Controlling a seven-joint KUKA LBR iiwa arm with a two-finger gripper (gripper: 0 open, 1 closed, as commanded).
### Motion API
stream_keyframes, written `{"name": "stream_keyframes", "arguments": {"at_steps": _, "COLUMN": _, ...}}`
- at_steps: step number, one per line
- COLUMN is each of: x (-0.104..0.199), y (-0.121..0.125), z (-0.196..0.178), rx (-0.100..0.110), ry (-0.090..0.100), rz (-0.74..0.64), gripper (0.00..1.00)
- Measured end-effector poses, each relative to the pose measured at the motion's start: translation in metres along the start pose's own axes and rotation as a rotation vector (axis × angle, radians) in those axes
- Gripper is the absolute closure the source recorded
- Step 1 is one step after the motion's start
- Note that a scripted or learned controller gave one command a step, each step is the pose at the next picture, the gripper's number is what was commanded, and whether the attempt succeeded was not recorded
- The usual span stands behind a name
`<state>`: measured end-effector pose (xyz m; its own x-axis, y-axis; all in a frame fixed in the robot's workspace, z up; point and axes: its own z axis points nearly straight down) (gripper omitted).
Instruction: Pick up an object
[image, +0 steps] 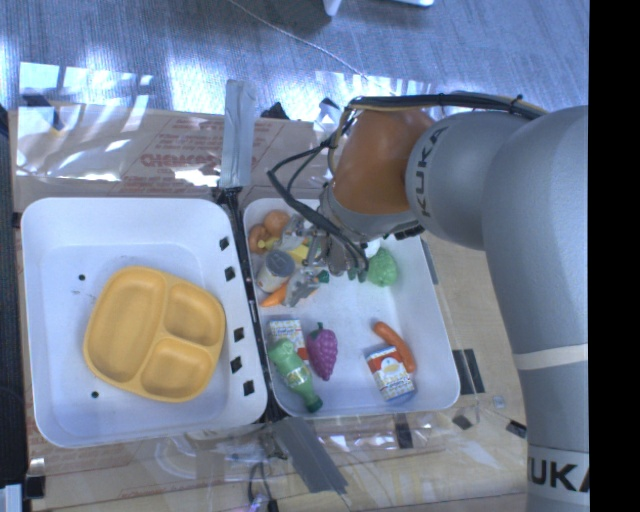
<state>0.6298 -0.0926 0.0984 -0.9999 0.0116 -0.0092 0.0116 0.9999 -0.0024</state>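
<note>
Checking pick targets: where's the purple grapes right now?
Right bin, near its front edge: purple grapes lie just right of the green bottle, left of the can.

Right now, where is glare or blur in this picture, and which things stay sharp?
Camera view: strong glare on the clear plastic sheet behind the bins; the yellow tray and purple grapes look sharp; the end effector is shaded under the arm and hard to read.

Yellow divided tray (153, 332) in left white bin (45, 400) — cardboard sheet (180, 150) behind bins.
</note>
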Motion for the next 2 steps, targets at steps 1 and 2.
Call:
{"name": "stream_keyframes", "arguments": {"at_steps": 1, "x": 0.0001, "y": 0.0001, "z": 0.0001, "rx": 0.000, "ry": 0.000, "rz": 0.000, "gripper": 0.00}}
{"name": "stream_keyframes", "arguments": {"at_steps": 2, "x": 0.0024, "y": 0.0014, "z": 0.0042, "rx": -0.002, "ry": 0.008, "rz": -0.001, "gripper": 0.00}}
